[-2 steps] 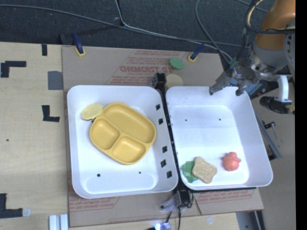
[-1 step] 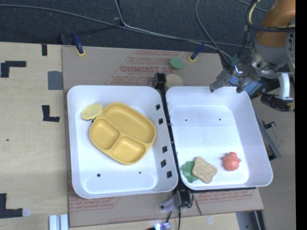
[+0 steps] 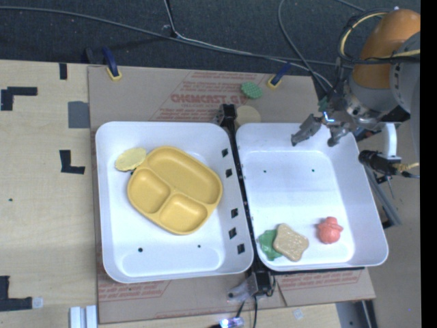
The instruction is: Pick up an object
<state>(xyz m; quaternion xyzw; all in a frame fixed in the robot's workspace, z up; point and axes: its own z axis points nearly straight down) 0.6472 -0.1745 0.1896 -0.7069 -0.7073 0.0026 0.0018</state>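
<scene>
Bins first: left bin [image 3: 109,203] carries a yellow divided tray [image 3: 175,190] with a pale yellow piece [image 3: 130,158] touching the tray's upper-left edge; right bin [image 3: 372,217], taken as the landmark for all that follows, carries three small things along its near edge.

Arm [image 3: 389,46] enters over the bin's far-right corner; gripper [image 3: 318,134] hangs above the bin's far rim, fingers spread apart with nothing between them; no object is held.

Candidate things, largest to smallest: tan toast-shaped piece [image 3: 291,242] near the bin's near-left corner, lying partly over a green piece [image 3: 267,244] on its left; red rounded piece [image 3: 329,230] to the right of the toast, apart from it and standing clear of the bin's walls.

Judgement on the step: approach is in hand, the grasp not yet begun; the red piece looks the cleaner target, since it sits alone; the gripper should travel toward the near side of the bin, centre over the piece, then descend with fingers wide before closing.

Orientation: the red piece is near round, with no long axis that can be read; the toast's long axis appears to run diagonally, upper-left to lower-right; closing across its shorter width would suit it, though the overlap with the green piece risks lifting both.
</scene>
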